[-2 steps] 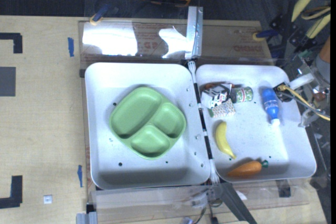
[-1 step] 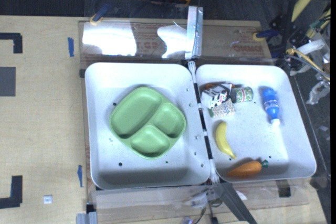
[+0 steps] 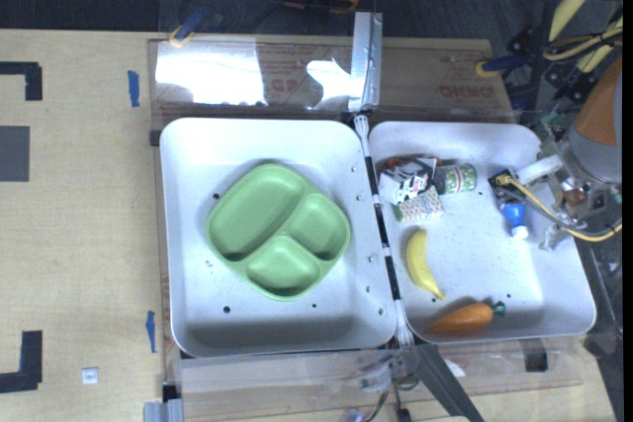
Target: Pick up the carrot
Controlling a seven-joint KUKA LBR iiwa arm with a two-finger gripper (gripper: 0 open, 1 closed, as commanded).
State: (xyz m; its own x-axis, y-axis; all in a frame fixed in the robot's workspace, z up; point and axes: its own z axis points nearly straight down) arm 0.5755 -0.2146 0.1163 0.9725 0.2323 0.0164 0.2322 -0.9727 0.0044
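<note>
- Progress: nothing done yet as far as visible; carrot [image 3: 463, 316] lies on the floor of the right bin [image 3: 569, 316], not lifted; reach, descent, grasp and lift all left to do
- Carrot place: against the right bin's near edge, toward its near-left corner; just beside the banana's [image 3: 423, 264] lower tip, apart or barely touching, can't tell
- Carrot axis: long axis roughly along the near edge, slightly tilted; green stem end points toward the bin's right side, orange tapered end toward the divider with the left bin [image 3: 178, 242]
- Gripper [image 3: 574, 203]: at the right bin's right edge, well apart from carrot; cables and blur hide it, so its state can't be read; nothing seen held
- Left bin holds a green divided plate [image 3: 279, 230]; irrelevant to the pick
</note>
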